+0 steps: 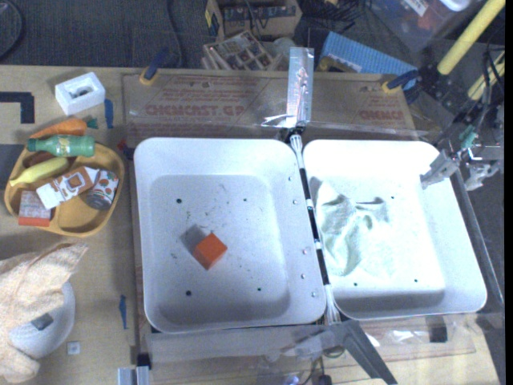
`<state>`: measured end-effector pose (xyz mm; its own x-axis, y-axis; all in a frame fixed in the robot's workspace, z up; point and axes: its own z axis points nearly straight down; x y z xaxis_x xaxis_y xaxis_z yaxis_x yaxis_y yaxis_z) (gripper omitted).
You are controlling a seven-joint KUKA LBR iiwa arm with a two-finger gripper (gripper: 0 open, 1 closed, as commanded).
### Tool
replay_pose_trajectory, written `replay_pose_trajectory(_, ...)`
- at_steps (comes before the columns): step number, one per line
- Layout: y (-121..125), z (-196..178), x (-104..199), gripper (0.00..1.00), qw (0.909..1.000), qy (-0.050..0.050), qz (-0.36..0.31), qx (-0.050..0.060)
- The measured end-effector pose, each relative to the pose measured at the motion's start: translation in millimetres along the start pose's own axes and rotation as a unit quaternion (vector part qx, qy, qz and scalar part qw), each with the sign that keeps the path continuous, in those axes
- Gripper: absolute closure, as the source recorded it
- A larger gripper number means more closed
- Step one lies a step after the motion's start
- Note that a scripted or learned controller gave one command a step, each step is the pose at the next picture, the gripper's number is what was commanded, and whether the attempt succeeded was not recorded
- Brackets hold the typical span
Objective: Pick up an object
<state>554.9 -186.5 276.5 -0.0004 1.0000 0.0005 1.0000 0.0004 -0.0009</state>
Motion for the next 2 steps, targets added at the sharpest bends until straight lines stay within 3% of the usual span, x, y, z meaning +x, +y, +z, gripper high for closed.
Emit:
replay_pose_trajectory(1, 29, 133, 49, 0.0, 0.9991, 0.0, 0.041, 0.0)
replay_pose_trajectory(2, 87, 87, -6, 0.0, 1.0, -0.001, 0.0, -0.002)
